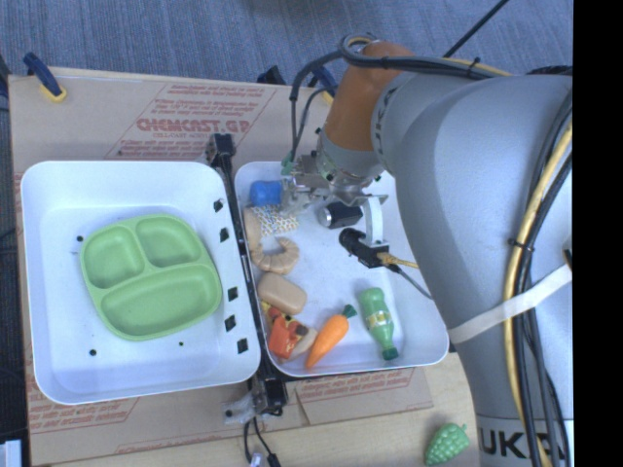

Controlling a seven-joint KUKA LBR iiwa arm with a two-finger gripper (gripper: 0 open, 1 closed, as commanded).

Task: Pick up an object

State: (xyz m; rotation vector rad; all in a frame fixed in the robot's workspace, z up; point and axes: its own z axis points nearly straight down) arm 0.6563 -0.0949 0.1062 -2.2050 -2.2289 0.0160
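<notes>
Whether my jaws are spread or pressed together, I cannot tell from this view, because my own wrist and the orange band (362, 95) above it cover them. My gripper (310, 185) is low over the far end of the right bin (421, 343), just beside the blue block (265, 194), and I see nothing between my fingers.

For the task, any object may be picked, and all of them lie in this right bin. The blue block is in the far left corner. Just in front of it lies a small speckled piece (281, 222), and then a pale curved pastry (276, 255) close to the left wall. Nearer to the camera is a tan bread-like piece (281, 294), and below it an orange and red toy (283, 337) touching a carrot (328, 340), which lies tilted. A green bottle (378, 323) lies on its side near the right of the carrot, apart from it. A black cable part (362, 247) hangs from my arm over the middle of the bin.

The left bin (49, 358) holds a green divided plate (150, 275) with three compartments. Both bins stand on a brown cardboard sheet (185, 115) with red print. Outside the bins, on the bench near my base, there is a green bunch of grapes (447, 444).
</notes>
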